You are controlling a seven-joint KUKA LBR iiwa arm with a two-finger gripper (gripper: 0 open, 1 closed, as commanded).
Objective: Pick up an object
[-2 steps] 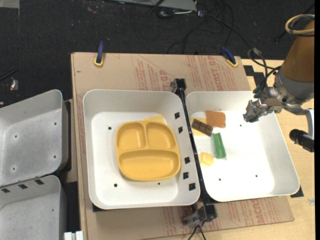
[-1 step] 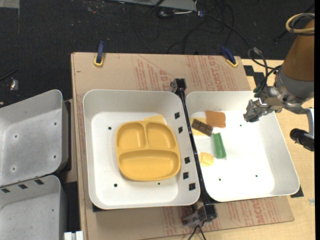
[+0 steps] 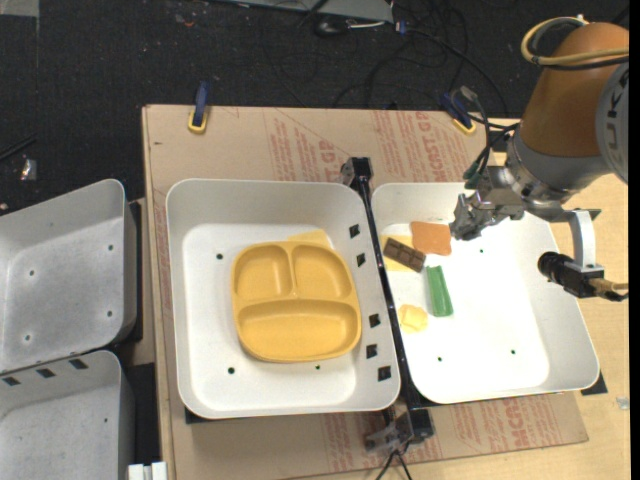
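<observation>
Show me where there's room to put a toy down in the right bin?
The right bin has bare floor right of the green block, down to its near rim. It is crowded along the divider: orange block, brown block, yellow piece, with the hand above.

Grey arm over two white bins

The gripper (image 3: 468,223) hangs just beside an orange flat block (image 3: 431,237) in the right white bin (image 3: 520,368); a yellow sectioned plastic tray (image 3: 296,302) fills the left white bin (image 3: 200,268).
</observation>
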